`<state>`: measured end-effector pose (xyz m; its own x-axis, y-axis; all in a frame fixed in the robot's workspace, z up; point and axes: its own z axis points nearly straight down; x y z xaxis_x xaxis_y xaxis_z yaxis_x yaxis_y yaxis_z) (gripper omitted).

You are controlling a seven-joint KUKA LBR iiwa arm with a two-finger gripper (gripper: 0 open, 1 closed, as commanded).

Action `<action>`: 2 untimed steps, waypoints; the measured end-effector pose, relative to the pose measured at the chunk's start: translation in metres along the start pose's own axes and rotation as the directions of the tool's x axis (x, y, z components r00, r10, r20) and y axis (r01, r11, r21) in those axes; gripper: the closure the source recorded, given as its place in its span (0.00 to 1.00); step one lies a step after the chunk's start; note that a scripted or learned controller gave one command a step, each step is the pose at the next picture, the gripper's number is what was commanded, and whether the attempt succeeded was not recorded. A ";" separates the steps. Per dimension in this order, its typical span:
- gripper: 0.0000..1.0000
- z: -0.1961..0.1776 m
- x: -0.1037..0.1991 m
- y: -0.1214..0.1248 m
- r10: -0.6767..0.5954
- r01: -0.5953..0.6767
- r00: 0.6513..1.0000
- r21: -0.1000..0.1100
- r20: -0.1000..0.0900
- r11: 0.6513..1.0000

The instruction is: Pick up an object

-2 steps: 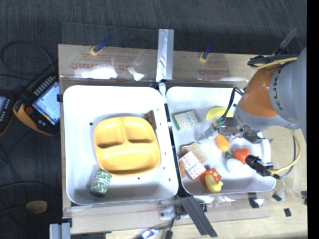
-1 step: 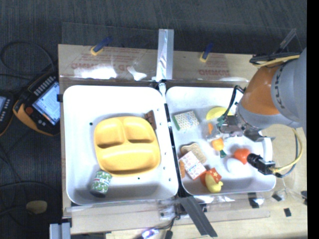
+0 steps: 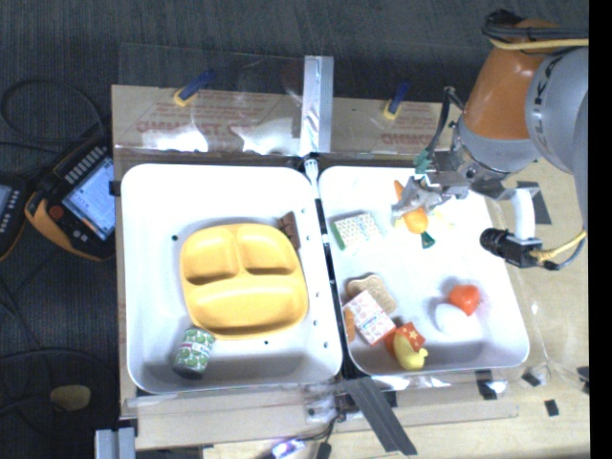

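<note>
My gripper [image 3: 417, 201] hangs over the back of the right bin [image 3: 497, 285]. An orange carrot-like toy with a green tip [image 3: 415, 221] sits between its fingers, with orange showing on both sides of them. The gripper is shut on this toy. More objects lie in the same bin. They are a white card with green dots [image 3: 356, 228], a slice of toast [image 3: 375, 292], a red and white box [image 3: 369, 316], a yellow and red toy [image 3: 409, 348] and a white egg shape with a red-orange piece on it [image 3: 459, 306].
The left bin [image 3: 143, 256] holds a yellow divided plate [image 3: 244, 275], a green and white roll [image 3: 194, 350] at its front left and a small brown piece [image 3: 288, 226] by the divider. A black fitting with a cable [image 3: 505, 243] hangs over the right bin's right side.
</note>
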<state>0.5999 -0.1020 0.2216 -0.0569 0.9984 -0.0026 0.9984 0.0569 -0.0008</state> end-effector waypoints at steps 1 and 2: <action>1.00 0.059 -0.023 -0.045 -0.272 0.272 0.962 0.001 -0.001 0.962; 1.00 -0.002 0.058 -0.056 0.080 -0.080 0.997 0.003 -0.002 0.997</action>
